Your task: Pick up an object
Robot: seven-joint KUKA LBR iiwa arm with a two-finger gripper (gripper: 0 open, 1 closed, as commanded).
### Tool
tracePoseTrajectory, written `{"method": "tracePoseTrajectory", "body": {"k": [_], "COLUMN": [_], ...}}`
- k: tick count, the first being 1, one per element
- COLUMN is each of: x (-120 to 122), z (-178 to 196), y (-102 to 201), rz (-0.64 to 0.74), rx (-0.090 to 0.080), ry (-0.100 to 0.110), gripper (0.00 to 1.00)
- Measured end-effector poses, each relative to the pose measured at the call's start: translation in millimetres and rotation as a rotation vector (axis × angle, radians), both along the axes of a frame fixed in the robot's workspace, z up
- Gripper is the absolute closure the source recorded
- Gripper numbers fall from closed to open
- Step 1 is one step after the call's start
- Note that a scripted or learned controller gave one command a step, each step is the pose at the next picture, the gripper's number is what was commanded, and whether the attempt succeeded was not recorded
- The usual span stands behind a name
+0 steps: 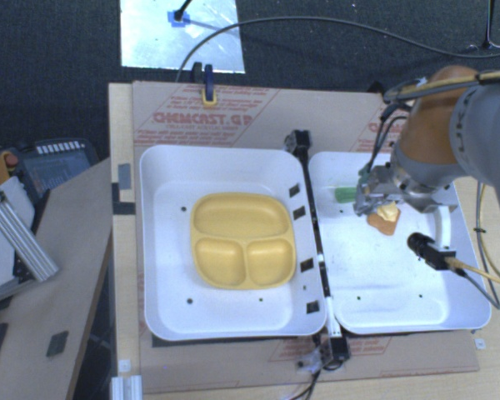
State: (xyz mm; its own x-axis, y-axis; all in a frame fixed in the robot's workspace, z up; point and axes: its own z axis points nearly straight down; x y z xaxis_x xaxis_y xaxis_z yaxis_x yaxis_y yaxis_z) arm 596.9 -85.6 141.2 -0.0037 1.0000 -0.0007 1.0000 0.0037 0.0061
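Over the right bin (383,298): the gripper (371,200) is hung low, toward the far left corner, with the grey arm brought in across the right edge.
Grip state: cannot be told, because the gripper's lower end is masked by its own body.
Orange block (387,218): seen at the gripper's near right side, touching it or just under it. Whether it is clasped or merely lying on the bin floor cannot be told.
Green piece (345,194): laid on the floor just left of the gripper, close to the bin's left wall and far edge.
Yellow tray (242,240): a divided tray with three compartments, set in the middle of the left bin (162,298), well apart from the gripper.
Step in hand: judged to be the grasp itself, with the orange block taken as the target since it is the nearest thing.
Progress: nothing is shown raised clear of the floor, so the pick is judged not yet done.
Next move: a firm closure on the orange block is called for, then a straight lift. If the block is left behind, the gripper would have to be re-centred over it, and the green piece kept clear.
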Motion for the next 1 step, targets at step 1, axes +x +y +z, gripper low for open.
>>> {"method": "tracePoseTrajectory", "body": {"k": [1], "x": [1.0], "z": [44.4], "y": [-4.5], "rz": [0.000], "rx": [0.000], "ry": [0.000], "gripper": [1.00]}}
